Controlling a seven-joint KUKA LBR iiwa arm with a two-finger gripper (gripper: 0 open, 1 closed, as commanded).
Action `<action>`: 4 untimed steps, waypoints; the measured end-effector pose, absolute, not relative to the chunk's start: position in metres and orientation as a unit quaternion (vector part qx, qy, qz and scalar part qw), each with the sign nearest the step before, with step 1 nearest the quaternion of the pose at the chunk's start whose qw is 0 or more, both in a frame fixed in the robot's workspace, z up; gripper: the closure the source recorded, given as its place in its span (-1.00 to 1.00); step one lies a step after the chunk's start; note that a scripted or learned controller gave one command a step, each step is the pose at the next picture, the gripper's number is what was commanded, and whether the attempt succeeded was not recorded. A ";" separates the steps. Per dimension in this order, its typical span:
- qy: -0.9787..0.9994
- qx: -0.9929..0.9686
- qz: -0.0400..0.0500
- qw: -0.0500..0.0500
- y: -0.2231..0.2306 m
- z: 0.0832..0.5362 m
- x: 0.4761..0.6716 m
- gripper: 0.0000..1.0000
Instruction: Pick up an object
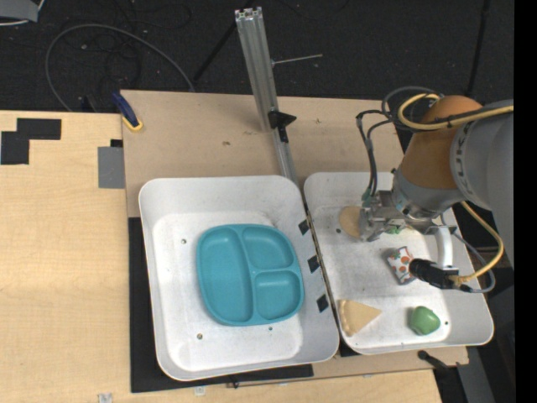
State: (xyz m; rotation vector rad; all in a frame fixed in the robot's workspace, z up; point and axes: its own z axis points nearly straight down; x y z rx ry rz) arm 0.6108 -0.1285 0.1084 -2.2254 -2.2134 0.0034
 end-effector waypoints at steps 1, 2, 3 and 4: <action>-0.705 -0.709 0.000 0.000 -0.135 0.160 0.602 1.00; -0.708 -0.707 -0.001 -0.001 -0.129 0.217 0.609 1.00; -0.708 -0.707 -0.001 -0.002 -0.130 0.279 0.613 1.00; -0.708 -0.706 0.001 0.002 -0.075 0.267 0.608 1.00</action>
